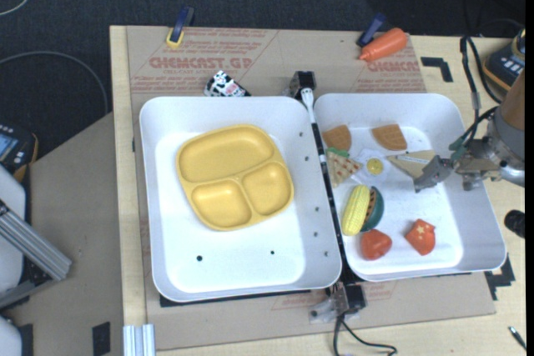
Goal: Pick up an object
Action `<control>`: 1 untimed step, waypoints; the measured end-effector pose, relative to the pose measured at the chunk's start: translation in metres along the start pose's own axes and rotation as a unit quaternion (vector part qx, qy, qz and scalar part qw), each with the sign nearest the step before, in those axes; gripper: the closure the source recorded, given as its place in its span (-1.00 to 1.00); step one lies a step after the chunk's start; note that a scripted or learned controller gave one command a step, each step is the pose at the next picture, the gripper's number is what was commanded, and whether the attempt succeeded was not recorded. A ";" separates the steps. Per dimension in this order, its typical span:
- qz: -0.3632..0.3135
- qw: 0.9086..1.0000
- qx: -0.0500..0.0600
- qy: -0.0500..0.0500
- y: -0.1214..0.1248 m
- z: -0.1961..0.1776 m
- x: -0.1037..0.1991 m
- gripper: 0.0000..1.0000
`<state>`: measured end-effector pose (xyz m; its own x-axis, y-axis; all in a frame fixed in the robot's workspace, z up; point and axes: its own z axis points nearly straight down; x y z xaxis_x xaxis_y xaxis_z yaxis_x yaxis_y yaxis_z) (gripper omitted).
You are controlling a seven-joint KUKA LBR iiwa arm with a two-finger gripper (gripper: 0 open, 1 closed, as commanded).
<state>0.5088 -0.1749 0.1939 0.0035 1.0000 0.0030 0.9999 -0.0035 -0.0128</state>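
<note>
1. Food pieces lie scattered in the right bin (476, 250), any of them a candidate for picking: two tan toast-like slices (337, 137) and (389, 137) near the bin's far wall, a pale wedge (412, 163) just right of centre, and a small waffle-patterned triangle (343, 169) by the left wall.
2. Beside the triangle sits a little white piece with a yellow centre (375, 167) (egg-like, though too small to be sure).
3. Lower down, a yellow corn cob (357, 209) rests against a dark green item (372, 208), touching it.
4. Two red pieces lie near the front wall: a rounded one (376, 243) just below the corn, and a blockier one (420, 236) further right, well apart from each other.
5. The claw (440, 173) hangs over the right side of this bin, close to the pale wedge; its dark fingers look spread apart with nothing between them.
6. The left bin (158, 204) carries a yellow three-compartment plate (235, 176).
7. On the worktop (125, 96) behind the bins lie an orange carrot-like toy (385, 44) and a small black-and-white object (224, 85).
</note>
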 end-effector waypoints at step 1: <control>-0.002 1.000 -0.007 -0.002 0.003 -0.007 0.000 -1.00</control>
<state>0.5121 -0.1747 0.2004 -0.0002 1.0000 -0.0002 1.0000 0.0002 0.0004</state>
